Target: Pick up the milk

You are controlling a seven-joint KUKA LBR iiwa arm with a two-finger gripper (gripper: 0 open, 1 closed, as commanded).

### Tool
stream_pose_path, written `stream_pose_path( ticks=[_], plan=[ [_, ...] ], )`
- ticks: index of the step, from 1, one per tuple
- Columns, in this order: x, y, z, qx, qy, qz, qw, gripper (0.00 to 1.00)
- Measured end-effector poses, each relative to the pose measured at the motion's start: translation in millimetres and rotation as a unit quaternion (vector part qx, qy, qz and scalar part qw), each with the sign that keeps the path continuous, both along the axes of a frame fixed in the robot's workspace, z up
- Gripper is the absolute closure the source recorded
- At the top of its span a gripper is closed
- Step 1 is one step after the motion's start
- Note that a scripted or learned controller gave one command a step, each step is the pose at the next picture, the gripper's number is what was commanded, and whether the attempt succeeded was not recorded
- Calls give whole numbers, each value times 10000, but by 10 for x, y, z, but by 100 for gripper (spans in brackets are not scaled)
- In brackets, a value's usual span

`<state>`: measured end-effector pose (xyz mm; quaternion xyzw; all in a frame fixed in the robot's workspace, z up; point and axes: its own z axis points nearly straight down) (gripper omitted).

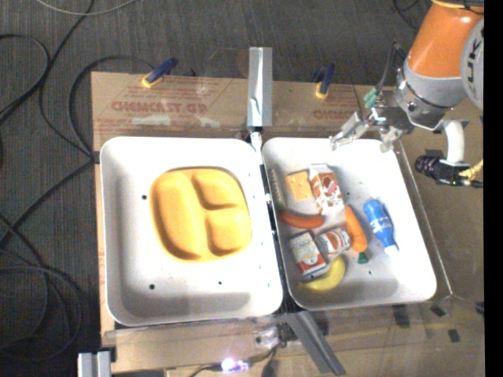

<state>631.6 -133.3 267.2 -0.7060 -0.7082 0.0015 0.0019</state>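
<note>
Banana (328, 277) lies half-hidden under a small carton (307, 255).

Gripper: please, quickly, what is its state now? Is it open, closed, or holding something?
Gripper: open, holding nothing, above the far edge of the right bin, apart from the milk.
</note>
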Motion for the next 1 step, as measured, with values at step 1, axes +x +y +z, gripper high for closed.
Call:
stream_pose_path(
  ticks=[1],
  plan=[
    [-261,-192,-1656,6,-5,313,9995,0]
  ],
)
